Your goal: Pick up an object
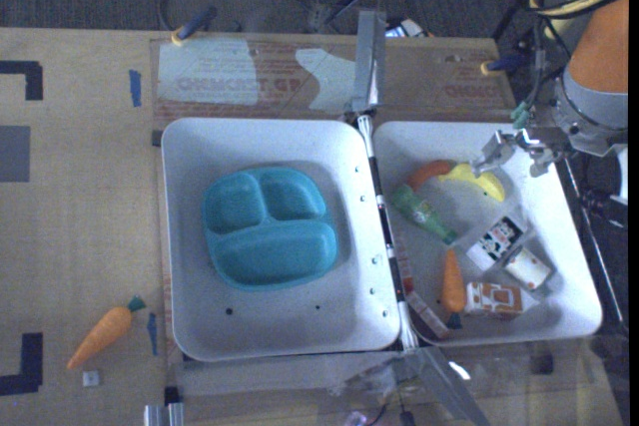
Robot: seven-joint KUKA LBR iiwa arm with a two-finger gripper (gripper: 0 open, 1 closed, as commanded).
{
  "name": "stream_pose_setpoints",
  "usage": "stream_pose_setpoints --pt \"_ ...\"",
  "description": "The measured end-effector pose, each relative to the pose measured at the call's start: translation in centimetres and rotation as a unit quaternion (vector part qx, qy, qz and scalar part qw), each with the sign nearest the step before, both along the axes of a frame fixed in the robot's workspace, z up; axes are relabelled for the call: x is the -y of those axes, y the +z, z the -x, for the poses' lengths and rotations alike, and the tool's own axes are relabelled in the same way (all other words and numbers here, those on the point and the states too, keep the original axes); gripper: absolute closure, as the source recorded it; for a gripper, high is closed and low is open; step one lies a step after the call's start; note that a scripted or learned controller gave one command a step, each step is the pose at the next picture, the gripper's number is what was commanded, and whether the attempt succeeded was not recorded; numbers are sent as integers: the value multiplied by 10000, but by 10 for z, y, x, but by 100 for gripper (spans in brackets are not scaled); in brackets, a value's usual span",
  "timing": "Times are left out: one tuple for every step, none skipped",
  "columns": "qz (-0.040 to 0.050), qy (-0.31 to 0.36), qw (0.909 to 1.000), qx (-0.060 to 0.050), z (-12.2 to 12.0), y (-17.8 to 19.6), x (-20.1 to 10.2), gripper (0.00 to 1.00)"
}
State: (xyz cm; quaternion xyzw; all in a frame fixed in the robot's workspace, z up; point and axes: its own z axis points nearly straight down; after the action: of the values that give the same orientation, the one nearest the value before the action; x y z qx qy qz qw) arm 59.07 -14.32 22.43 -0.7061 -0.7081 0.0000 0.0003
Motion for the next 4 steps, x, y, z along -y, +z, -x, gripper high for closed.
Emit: stream_pose_setpoints --pt "1 361 9993 3 -12 -100 4 0" --pt "-1 1234 9924 5 -20 -117 11 0" --pt "7 1227 9924 29 -21 -106 11 100" --pt "6 1112 9938 20 -34 13 -51 100"
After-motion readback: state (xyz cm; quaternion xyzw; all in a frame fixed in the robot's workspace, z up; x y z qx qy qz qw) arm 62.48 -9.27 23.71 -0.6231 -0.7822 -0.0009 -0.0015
